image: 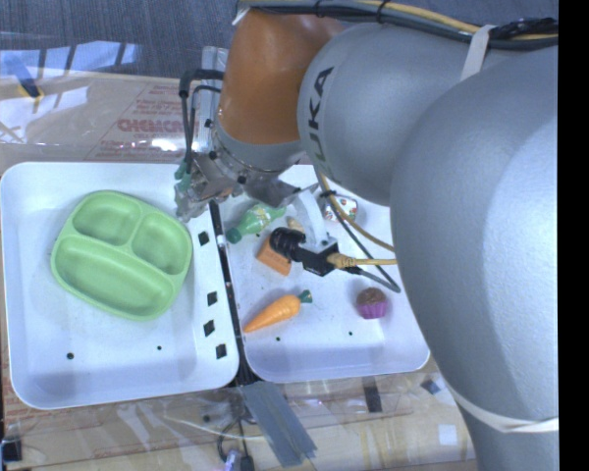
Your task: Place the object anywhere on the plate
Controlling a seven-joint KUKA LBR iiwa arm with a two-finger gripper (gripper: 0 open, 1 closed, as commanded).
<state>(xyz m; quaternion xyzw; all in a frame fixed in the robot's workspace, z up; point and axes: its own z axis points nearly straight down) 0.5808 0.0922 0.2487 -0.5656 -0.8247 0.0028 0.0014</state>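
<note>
nearest the cam, the bench edge had some clear tape and a grey strip (pixel 275 422) lying at a slant just below where the two bins met. the left bin (pixel 39 361) was a shallow white tray w/ a few small dark marks on its floor, and the green plate (pixel 123 253) sat in its upper middle, a 3-compartment thing, nothing on it. the right bin (pixel 314 361) butted up against the left one, black tabs running along the seam btw them.

in the right bin, closest to the front, a toy carrot (pixel 275 312) lay tilted, orange body w/ green top pointing up-right. just right of it, apart, a small purple cupcake-ish toy (pixel 372 304) w/ a brown top. further back an orange wedge piece (pixel 272 257) sat by a black connector and yellow cable (pixel 319 255) hanging off the arm. behind that a green bottle-shaped toy (pixel 247 224) lay on its side, near the bin divider.

the gripper (pixel 191 196) hung over the seam at the back of the bins, right by the plate's upper right corner. its jaws were too buried in shadow and hardware, couldn't tell how far open they were or if anything was in them.

the grey arm (pixel 452 165) w/ the orange band (pixel 265 77) took up the whole right side. behind the bins, a clear sheet w/ red lettering (pixel 128 126) lay on the bench.
</note>
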